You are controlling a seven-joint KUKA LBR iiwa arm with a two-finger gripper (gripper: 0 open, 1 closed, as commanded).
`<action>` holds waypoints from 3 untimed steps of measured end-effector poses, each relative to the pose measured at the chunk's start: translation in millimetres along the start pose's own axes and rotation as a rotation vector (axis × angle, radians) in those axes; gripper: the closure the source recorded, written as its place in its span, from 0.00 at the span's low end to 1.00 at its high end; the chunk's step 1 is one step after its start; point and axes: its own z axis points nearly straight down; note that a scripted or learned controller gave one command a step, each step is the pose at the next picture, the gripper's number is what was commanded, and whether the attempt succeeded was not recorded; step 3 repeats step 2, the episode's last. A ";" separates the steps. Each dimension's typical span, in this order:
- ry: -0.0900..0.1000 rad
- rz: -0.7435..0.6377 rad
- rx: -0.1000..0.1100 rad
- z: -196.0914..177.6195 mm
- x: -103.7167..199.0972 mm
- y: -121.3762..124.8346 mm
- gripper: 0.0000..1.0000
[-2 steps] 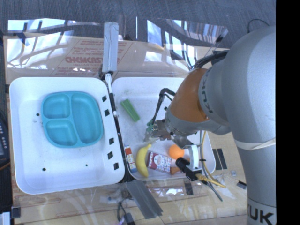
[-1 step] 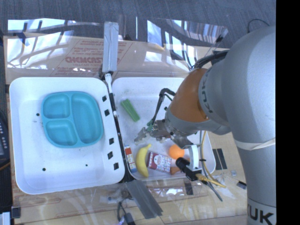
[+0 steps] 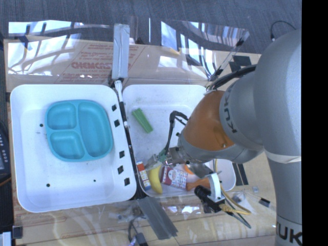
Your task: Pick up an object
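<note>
The right bin (image 3: 154,99) holds a green block (image 3: 142,120) lying alone near its upper left. At the bin's front edge lie a yellow banana (image 3: 155,181), a bottle with a white and red label (image 3: 175,178) and a small red and white item (image 3: 143,172), all packed close together. My gripper (image 3: 163,159) reaches down from the grey and orange arm (image 3: 210,127) and hangs right over the banana and the bottle. Its tips are lost against the clutter. The arm hides the right half of this bin.
A blue divided plate (image 3: 79,129) lies in the left bin (image 3: 31,188). A grey divider (image 3: 120,50) runs between the bins at the back. Black and white hardware (image 3: 211,195) and loose wires sit at the front right, outside the bin.
</note>
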 end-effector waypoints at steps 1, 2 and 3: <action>0.005 -0.007 0.004 -8.4 1.6 0.4 1.00; 0.006 0.044 0.007 -102.3 27.6 89.5 1.00; 0.006 0.044 0.007 -102.3 27.6 89.5 1.00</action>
